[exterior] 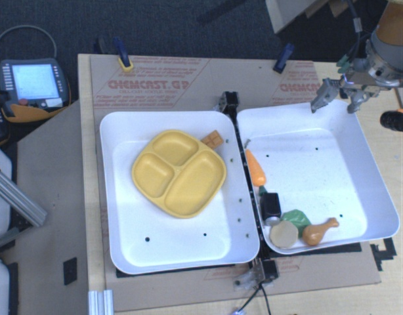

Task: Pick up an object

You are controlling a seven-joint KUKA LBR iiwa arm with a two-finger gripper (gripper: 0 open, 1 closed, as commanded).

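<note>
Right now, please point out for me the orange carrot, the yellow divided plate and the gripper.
carrot (255, 168): camera view, middle of its orange body.
yellow plate (180, 173): camera view, central ridge between compartments.
gripper (337, 102): camera view, midway between its spread fingertips.

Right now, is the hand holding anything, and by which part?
Nothing is held. The hand is open, hanging over the right bin's far edge, away from the carrot and the other items.
</note>
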